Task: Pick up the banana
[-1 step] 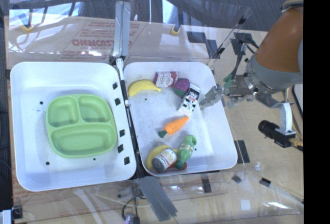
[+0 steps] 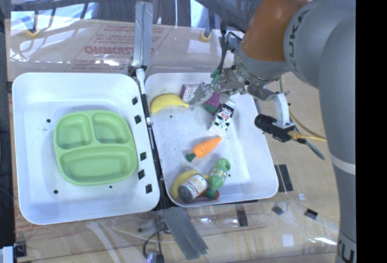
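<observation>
Banana (image 2: 167, 102) lay at the right bin's (image 2: 254, 159) far left; the pincer (image 2: 208, 94) hovered just right of it, its state impossible to tell.

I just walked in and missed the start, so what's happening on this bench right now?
A grey KUKA arm reaches in from the right, its gripper low over the far end of the right bin, just right of the banana. The banana lies by the divider, not held. A carrot, a green bottle and a small jar lie nearer. The left bin holds a green divided plate.
</observation>
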You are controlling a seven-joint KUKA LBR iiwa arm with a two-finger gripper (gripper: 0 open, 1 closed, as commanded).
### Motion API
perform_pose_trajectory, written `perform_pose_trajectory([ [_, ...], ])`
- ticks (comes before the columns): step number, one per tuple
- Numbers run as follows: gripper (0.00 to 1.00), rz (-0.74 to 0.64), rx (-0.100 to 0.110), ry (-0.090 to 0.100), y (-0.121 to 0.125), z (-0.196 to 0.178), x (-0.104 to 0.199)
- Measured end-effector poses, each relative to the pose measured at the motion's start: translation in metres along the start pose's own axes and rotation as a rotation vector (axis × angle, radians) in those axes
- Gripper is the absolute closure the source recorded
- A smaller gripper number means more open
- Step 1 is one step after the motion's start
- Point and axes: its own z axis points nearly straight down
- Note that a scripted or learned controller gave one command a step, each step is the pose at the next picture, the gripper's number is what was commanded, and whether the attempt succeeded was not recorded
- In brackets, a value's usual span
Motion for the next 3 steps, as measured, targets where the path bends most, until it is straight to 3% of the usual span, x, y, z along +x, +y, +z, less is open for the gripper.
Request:
perform_pose_trajectory([
  [1, 0.0, 0.0, 0.0, 0.0, 0.0, 0.0, 0.0],
  [2, 0.0, -0.222, -0.002, -0.001, 0.069, 0.03, 0.052],
  [3, 0.0, -0.411, -0.002, -0.001, 0.073, -0.024, 0.096],
])
